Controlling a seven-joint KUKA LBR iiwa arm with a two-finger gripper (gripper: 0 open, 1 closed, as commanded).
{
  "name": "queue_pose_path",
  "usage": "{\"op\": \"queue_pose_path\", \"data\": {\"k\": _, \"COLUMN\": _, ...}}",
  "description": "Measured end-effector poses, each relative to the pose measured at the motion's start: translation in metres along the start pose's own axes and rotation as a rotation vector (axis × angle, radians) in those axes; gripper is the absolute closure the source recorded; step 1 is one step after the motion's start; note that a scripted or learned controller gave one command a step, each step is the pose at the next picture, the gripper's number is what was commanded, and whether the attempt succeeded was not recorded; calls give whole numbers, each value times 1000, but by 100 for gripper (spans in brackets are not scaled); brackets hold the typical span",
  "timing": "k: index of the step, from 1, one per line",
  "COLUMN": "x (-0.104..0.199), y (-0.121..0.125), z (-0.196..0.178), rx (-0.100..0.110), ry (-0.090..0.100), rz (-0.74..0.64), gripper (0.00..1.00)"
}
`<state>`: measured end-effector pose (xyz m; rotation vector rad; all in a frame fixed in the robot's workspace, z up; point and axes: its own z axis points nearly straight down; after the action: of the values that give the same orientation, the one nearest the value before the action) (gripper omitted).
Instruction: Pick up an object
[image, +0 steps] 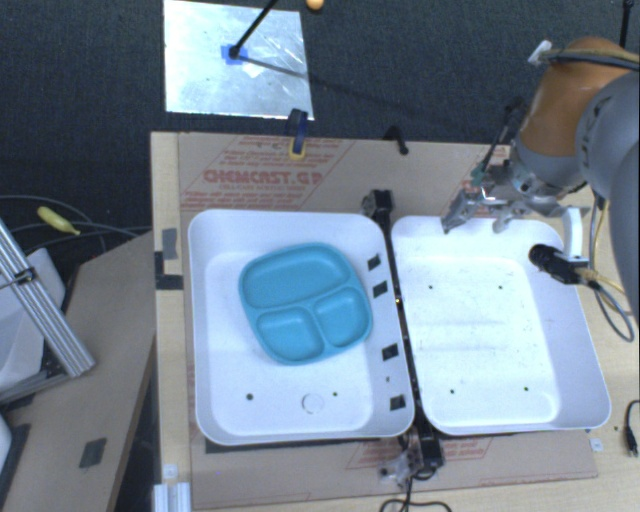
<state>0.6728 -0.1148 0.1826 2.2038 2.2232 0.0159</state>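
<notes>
a grey robot arm (612, 120) with an orange band reaches in from the right, its gripper (476, 218) poised over the far rim of the right bin (500, 340), fingers spread apart. the blue plate (303, 302), a three-section tray, lies flat near the middle of the left bin (215, 330), well apart from the gripper. between the two runs the ridge where the bins meet, lined with small black clips (380, 290). both bins sit on a cardboard sheet (260, 175) with red lettering, a yellow-and-blue clamp (297, 135) at its far edge. beyond it a silvery sheet (235, 60) lies on the dark floor, and an aluminium frame (40, 310) stands at left.
</notes>
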Motion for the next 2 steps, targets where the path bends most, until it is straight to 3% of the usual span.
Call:
{"op": "queue_pose_path", "data": {"k": 1, "x": 15, "y": -46, "z": 19, "rx": 18, "ry": 2, "rz": 8, "gripper": 0}}
{"op": "queue_pose_path", "data": {"k": 2, "x": 138, "y": -49, "z": -21, "rx": 9, "ry": 7, "rz": -7, "gripper": 0}}
